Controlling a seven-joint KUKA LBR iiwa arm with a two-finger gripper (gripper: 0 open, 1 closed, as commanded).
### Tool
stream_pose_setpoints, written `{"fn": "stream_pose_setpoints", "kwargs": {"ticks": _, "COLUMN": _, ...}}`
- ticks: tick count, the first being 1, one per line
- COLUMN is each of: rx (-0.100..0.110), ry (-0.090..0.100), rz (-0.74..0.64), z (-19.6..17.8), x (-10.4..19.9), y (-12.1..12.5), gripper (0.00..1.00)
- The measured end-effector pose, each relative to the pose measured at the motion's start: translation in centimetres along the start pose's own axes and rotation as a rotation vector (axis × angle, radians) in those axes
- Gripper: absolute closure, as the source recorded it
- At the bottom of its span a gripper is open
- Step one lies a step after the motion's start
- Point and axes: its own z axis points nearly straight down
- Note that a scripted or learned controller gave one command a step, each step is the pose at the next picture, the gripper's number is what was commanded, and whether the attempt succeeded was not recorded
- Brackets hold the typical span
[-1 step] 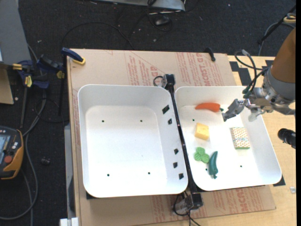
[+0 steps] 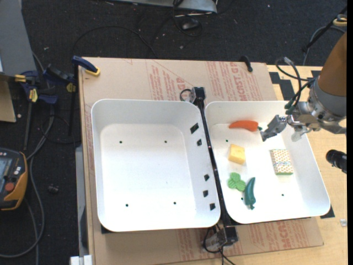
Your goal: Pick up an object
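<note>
- Two white bins are seen side by side on the bench: the left bin (image 2: 146,170) and the right bin (image 2: 309,189).
- The gripper (image 2: 282,127) is positioned over the right bin's upper right part, just beside the orange piece (image 2: 243,125); whether its jaws are apart cannot be told.
- A patterned block (image 2: 282,162), yellow cube (image 2: 237,154), teal piece (image 2: 251,192) and green piece (image 2: 236,181) are seen lying in the right bin.

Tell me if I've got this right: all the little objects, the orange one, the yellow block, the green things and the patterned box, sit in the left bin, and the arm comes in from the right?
Not quite. The camera view shows the orange one, the yellow block, the green things and the patterned box all in the right bin, not the left bin. The arm does come in from the right.
</note>
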Motion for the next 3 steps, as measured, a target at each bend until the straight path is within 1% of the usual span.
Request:
{"fn": "stream_pose_setpoints", "kwargs": {"ticks": 2, "rx": 0.004, "ry": 0.001, "rz": 0.000, "z": 9.0, "x": 0.8, "y": -1.2, "gripper": 0.00}}
{"fn": "stream_pose_setpoints", "kwargs": {"ticks": 3, "rx": 0.005, "ry": 0.001, "rz": 0.000, "z": 15.2, "x": 1.0, "y": -1.1, "gripper": 0.00}}
